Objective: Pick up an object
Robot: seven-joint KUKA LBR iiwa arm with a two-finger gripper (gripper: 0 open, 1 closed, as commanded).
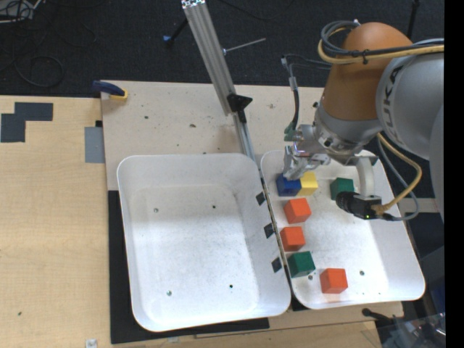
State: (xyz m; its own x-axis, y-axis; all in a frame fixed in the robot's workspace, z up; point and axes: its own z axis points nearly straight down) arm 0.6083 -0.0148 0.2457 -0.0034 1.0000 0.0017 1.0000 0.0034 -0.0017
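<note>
Bench items: slanted aluminium rail (214,56) with checkered tip, black clamp (239,103) at its lower part; blue-and-yellow clamp handle (109,89) at board's far left corner; grey patches (29,118) on pale wood surface; coiled cables (22,6) on dark floor.

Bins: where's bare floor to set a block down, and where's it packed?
Left bin: whole floor bare. Right bin: free patch right of the orange block, below the green block. Crowded along its left wall: blue, yellow, two orange, green, with the gripper over the blue one.
</note>
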